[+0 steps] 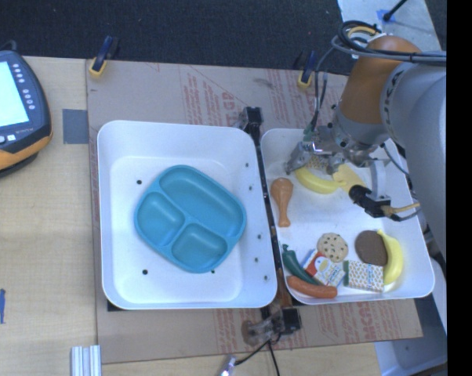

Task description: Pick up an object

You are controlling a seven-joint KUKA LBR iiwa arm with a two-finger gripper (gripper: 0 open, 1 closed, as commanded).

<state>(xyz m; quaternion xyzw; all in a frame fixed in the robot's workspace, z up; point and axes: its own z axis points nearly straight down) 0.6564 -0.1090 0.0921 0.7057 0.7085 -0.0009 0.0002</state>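
Gripper [321, 161] low at the far end of the right bin [424, 288], directly over a yellow banana [318, 182]; fingers' state impossible to tell. Nearer than that banana: drumstick [281, 198], cookie [332, 247], brown disc [370, 247], second banana [393, 258], green pepper [296, 262], hot dog [310, 289], small cartons [364, 276]. Left of it, the left bin [114, 210] bearing a blue divided plate [190, 218].
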